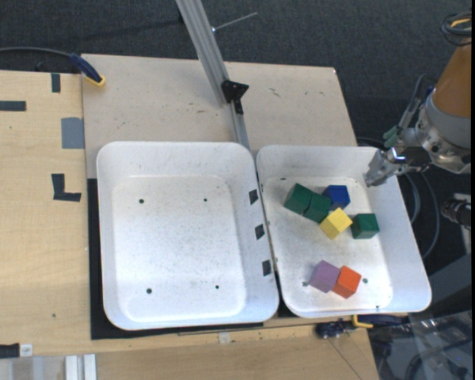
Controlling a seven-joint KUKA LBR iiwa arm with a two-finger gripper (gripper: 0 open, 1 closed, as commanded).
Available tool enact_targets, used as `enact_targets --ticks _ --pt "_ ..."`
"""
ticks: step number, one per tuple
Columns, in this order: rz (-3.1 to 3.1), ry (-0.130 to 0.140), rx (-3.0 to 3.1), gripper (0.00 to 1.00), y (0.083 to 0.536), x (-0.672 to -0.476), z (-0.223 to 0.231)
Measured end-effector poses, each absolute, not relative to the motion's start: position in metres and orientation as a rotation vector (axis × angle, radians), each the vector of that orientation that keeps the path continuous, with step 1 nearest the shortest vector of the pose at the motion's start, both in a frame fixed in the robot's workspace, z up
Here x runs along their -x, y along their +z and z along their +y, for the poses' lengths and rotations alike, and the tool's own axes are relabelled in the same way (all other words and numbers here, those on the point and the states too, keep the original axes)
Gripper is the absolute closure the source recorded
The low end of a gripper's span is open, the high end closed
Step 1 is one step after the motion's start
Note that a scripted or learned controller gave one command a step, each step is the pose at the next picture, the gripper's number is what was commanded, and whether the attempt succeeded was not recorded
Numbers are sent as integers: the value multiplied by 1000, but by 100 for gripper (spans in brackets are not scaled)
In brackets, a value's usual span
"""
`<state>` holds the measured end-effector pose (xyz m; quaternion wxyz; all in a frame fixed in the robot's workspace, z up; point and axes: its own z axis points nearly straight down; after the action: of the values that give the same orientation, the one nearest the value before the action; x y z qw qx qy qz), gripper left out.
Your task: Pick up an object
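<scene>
We note a plywood bench [182,109] on dark carpet [317,22], two white bins [111,172], blocks [332,220] in the right one; gripper [380,169] above its rim, grip state indeterminable.

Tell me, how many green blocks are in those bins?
3, all in the right bin: two dark green blocks touching near its middle, one green cube further right. None looks hidden.

no text, label, brand name, number or sign can be read anywhere around my claw. the black and grey patches on the bench [32,212] are plain shapes without lettering, and the blocks in the right bin [404,283] have bare, unmarked faces.
</scene>
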<state>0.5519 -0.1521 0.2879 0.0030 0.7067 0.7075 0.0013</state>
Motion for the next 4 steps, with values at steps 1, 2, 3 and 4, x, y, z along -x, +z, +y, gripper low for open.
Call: enact_targets --ticks 1,2,3,4 --pt "2223 -1 -2220 100 291 -552 -152" --pt "2228 0 -2216 100 287 -552 -104" --pt "2231 -1 -2216 100 272 -538 -44" --pt "2232 -2 -2216 100 255 -532 14"
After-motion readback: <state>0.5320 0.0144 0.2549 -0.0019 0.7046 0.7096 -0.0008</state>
